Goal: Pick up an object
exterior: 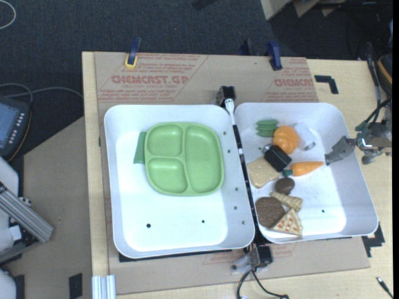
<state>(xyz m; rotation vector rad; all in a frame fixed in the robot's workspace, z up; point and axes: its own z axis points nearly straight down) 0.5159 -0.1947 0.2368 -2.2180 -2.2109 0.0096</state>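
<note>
The right bin [349,213] holds several toy foods. A green pea pod [268,128] lies at the back, with an orange fruit [286,138] beside it. A black block [277,158], a carrot [305,167] and a bread slice [261,172] sit in the middle. Nearer the front are a small brown piece [284,185], a cracker [290,200], a dark round cookie [269,211] and a pizza slice [288,224]. My gripper [346,147] hangs over the bin's right side, to the right of the carrot, with nothing seen in it.
The left bin [124,223] bears a green divided plate [184,158]. Both bins rest on a cardboard sheet [187,73] held by clamps at the back. A cable and metal fitting [374,136] sit at the right edge.
</note>
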